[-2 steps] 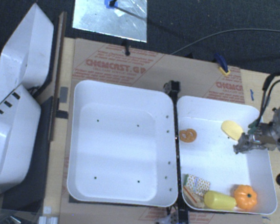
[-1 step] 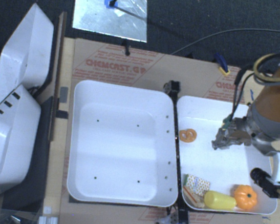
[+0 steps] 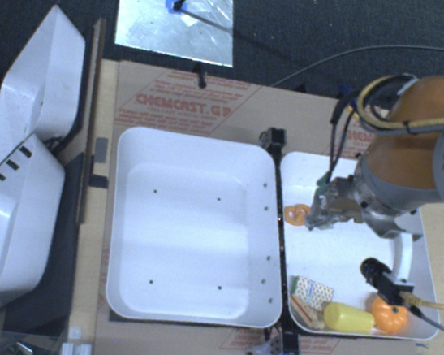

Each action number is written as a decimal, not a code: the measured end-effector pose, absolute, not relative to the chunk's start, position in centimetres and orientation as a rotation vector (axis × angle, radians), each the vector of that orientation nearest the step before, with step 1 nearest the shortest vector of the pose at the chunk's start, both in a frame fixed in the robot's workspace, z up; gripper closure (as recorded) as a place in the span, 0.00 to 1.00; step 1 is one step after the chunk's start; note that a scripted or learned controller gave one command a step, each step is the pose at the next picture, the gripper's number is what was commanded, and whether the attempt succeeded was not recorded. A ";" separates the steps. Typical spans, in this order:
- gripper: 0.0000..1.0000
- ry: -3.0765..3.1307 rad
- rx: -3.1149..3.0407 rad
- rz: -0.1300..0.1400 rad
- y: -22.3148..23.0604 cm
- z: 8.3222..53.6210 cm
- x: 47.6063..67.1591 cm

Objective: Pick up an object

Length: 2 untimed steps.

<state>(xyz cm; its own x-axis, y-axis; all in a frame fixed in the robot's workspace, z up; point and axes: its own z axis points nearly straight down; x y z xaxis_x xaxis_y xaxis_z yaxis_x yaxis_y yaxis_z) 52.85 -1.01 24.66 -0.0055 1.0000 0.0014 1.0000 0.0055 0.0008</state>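
My gripper (image 3: 321, 215) reaches down into the right bin (image 3: 305, 169), over its left part. An orange pretzel-like ring (image 3: 296, 215) lies right beside the gripper's left side, close to the bin's left wall. Whether the fingers touch it I cannot tell. Along the front wall of the same bin lie a yellow lemon-shaped piece (image 3: 348, 317), an orange pumpkin-like piece (image 3: 389, 316), a patterned green and white packet (image 3: 313, 292) and a tan wafer (image 3: 304, 310).
The left bin (image 3: 191, 226) stands beside the right one, parted by a black divider (image 3: 278, 221). White moulded covers (image 3: 19, 160) lie at the far left. A shiny metal sheet (image 3: 178, 9) rests behind the bench.
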 end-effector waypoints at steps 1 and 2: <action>1.00 -2.227 -2.215 -0.001 4.6 23.7 55.0; 1.00 -2.226 -2.215 -0.001 10.5 22.9 55.7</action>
